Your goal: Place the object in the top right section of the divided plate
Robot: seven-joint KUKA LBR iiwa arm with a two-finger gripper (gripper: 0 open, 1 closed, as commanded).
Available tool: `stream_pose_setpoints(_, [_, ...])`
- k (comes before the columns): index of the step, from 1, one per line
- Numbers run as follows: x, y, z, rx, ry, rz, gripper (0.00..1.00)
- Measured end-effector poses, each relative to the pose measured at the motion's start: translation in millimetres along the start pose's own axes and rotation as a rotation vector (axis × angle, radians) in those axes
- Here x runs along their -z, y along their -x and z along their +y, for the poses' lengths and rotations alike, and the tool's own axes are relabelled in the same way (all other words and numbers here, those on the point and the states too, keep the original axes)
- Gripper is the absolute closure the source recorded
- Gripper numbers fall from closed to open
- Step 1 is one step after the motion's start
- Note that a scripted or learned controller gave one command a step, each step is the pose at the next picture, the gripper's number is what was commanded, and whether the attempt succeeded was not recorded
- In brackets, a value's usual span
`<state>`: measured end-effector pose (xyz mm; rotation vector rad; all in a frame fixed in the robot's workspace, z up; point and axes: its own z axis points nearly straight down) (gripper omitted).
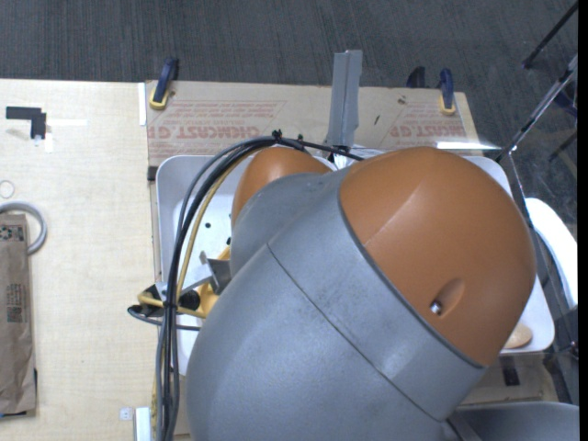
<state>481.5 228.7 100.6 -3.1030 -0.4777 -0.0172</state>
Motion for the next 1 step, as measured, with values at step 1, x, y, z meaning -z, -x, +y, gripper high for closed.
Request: stream_pose_setpoints(1, [84.8, -42.7, 14.4, 0.079, 0.003, -0.015, 1.0])
